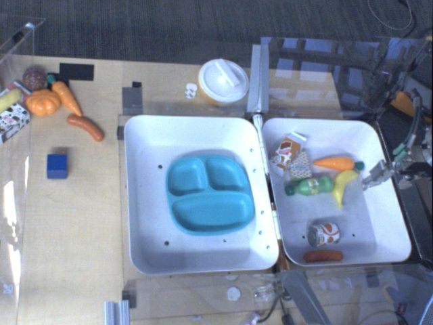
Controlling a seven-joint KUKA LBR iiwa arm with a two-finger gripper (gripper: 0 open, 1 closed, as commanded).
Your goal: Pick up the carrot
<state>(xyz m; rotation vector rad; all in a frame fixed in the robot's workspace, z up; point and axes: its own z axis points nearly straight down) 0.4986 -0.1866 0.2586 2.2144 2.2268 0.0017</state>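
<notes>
Carrot (334,162) in the right bin's (399,246) upper half, long axis running across the view, green tip toward the gripper (376,173) — poised just right of it at the bin's edge, holding nothing; jaw spread too blurred to tell.

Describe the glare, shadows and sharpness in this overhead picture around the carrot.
Camera view: even, soft light; the carrot in the right bin casts hardly any shadow and reads sharp. Pale glare streaks the clear panel at the left edge. The gripper at the bin's right side looks slightly soft and dim.
</notes>
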